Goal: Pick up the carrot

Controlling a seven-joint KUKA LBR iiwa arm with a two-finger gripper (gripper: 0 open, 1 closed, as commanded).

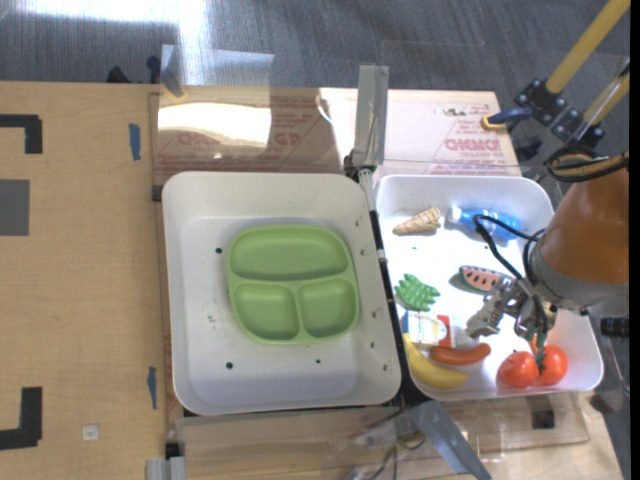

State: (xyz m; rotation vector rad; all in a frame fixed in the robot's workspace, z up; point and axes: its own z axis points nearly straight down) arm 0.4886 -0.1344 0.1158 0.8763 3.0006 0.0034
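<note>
Lying near-level, carrot (461, 354) beside banana (432, 367)

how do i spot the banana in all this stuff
Find the right white bin, then its lower left corner in the camera view. The banana lies there, right under a long red piece. It is the only yellow, curved thing in that bin.
</note>
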